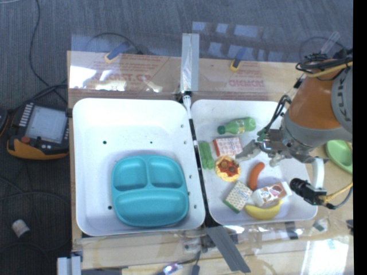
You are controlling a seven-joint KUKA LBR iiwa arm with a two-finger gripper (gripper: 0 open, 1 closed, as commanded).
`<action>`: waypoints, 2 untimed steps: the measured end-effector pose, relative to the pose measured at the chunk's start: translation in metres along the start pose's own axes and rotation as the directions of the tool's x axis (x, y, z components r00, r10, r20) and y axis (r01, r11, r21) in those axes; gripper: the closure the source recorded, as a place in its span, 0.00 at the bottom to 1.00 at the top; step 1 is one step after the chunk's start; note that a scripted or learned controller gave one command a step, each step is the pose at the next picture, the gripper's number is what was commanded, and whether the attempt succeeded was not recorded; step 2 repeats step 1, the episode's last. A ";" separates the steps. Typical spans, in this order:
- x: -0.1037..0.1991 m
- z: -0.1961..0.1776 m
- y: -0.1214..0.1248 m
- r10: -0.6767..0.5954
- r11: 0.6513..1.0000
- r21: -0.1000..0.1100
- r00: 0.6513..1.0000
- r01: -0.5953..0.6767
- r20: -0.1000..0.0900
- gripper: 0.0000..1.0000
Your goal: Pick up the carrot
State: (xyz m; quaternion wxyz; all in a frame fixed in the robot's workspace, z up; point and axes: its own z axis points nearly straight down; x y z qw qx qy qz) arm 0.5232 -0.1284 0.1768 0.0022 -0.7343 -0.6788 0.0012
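The carrot (256, 175) lies in the right bin (298, 213), lower right of the frame, tilted, orange and free of any grip. The gripper (265, 152) hangs just above and beside its upper end; whether the fingers are apart or together, I cannot tell. To do this well, I'd judge it should line up across the carrot's narrow width and drop straight down. Crowding is the worry: the pizza slice (227, 168) sits just left, the milk carton (270, 194) and banana (263, 211) just below. The green bottle (236, 126) lies above. The teal plate (150, 189) rests in the left bin (92, 119).
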 end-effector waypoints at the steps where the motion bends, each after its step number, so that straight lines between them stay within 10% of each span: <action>1: 0.006 0.085 -0.007 0.049 0.999 -0.018 0.999 -0.049 0.000 0.00; 2: 0.006 0.085 -0.007 0.049 0.999 -0.018 0.999 -0.049 0.000 0.00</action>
